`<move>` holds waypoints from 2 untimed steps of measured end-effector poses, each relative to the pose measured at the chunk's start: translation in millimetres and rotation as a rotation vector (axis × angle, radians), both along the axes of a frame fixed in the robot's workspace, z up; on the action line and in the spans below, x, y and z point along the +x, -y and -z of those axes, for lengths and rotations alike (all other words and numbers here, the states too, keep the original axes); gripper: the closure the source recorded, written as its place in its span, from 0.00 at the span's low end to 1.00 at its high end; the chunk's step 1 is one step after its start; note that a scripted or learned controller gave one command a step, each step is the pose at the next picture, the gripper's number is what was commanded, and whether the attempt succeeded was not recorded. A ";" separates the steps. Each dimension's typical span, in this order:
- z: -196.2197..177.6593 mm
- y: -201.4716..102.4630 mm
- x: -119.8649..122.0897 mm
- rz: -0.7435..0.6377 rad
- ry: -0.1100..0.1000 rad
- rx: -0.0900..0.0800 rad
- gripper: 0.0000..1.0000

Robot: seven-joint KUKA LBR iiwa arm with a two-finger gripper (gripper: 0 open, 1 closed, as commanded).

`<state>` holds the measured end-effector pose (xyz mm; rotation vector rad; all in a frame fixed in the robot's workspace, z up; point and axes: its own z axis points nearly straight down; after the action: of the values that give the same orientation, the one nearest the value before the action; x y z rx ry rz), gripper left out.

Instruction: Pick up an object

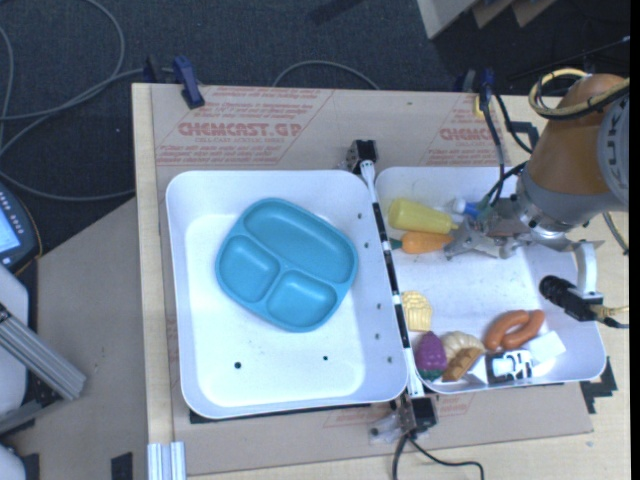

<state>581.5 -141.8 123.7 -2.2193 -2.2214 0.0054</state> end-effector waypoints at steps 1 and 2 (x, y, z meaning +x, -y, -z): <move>38.7 28.9 40.8 0.000 0.011 -0.003 0.00; 45.3 -17.0 77.5 -0.009 -0.040 0.004 0.00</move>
<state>659.0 -124.8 78.4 -2.1864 -2.2092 0.0451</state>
